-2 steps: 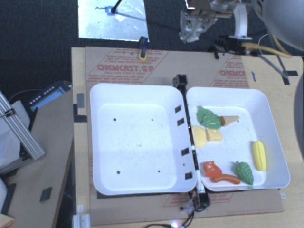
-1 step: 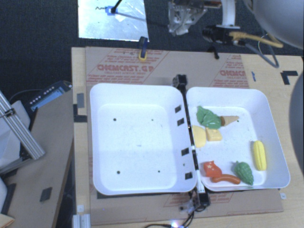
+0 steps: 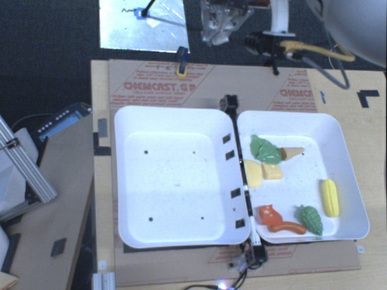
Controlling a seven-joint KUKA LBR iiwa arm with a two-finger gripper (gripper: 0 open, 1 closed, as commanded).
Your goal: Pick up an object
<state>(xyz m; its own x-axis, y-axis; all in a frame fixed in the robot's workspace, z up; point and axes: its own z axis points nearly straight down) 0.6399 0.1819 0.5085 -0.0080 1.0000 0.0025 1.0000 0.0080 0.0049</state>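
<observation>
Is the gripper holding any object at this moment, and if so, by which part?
Nothing is held. The gripper hangs above the bench, beyond the bins, with nothing between its jaws. The toys lie in the right bin.

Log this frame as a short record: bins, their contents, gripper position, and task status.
left white bin: no toys seen inside
right white bin: green leafy toy, tan cone, pale yellow wedge, yellow corn-shaped toy, red and orange toy, dark green bumpy toy
gripper: raised beyond the bins' far edge, holding nothing
task status: no object picked yet
</observation>
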